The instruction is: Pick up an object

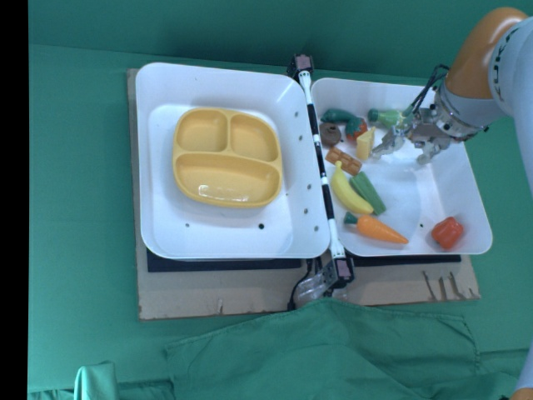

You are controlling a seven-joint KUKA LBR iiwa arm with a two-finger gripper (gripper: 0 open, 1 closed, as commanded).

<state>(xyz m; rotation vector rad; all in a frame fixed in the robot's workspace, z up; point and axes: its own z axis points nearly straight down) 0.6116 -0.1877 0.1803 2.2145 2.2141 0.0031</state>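
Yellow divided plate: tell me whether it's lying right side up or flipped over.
Right side up. The yellow divided plate lies flat in the left bin, its three hollows facing the camera: two small ones at the far side, one long one nearer.

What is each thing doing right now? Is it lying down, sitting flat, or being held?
yellow plate: sitting flat in the left bin, nothing on it.
banana: lying flat in the right bin.
carrot: lying on its side.
red pepper: resting alone near the corner.
green cucumber: lying beside the banana.
claw: hanging over the right bin, nothing seen between its fingers.
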